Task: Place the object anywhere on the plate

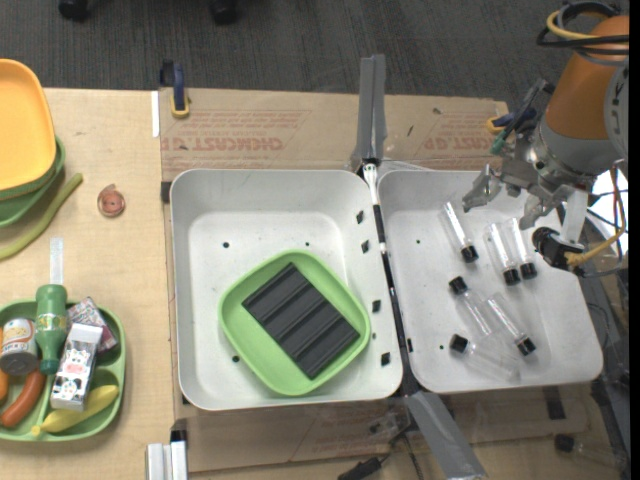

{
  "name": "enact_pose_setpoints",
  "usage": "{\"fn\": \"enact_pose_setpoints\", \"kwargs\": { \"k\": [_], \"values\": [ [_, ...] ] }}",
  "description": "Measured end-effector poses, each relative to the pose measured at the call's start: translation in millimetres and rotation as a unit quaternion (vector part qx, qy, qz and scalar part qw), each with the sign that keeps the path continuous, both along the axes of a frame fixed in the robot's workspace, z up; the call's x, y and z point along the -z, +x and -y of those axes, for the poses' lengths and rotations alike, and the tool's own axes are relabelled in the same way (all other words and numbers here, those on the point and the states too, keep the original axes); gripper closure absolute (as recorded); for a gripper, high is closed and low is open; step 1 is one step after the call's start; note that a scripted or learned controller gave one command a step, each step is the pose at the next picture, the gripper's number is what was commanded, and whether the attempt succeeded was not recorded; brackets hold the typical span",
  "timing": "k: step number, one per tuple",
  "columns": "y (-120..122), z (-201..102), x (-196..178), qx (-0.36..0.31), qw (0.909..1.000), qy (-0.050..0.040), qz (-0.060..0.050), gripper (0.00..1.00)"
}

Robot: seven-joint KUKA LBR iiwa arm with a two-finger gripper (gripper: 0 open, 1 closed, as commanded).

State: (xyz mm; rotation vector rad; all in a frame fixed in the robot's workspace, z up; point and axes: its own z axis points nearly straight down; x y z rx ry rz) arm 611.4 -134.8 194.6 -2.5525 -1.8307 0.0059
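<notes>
Green plate (pixel 295 324) sits in the left bin's (pixel 200 268) near half. Clear black-capped vials (pixel 492 318) lie scattered in the right bin (pixel 420 348), long axes mostly toward its near-right corner. Gripper (pixel 512 190) hovers spread wide and empty at that bin's far-right corner, vials just near-left of it.

Green plate (pixel 240 313): matt plastic, dark ribbed insert. Vials (pixel 498 320): clear glossy plastic or glass, black caps. White bins (pixel 200 268): smooth, slight sheen. Worktop (pixel 110 268): pale wood. Cardboard (pixel 260 138): brown, matt.

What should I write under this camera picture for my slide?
Robot gripper hovers over clear vials in the right bin; green plate waits left.
</notes>
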Motion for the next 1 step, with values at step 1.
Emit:
{"fn": "enact_pose_setpoints", "kwargs": {
  "k": [1],
  "values": [
    [23.3, 48.4, -25.5, -0.021, 0.9998, -0.0002, 0.001, 0.00]
  ]
}}
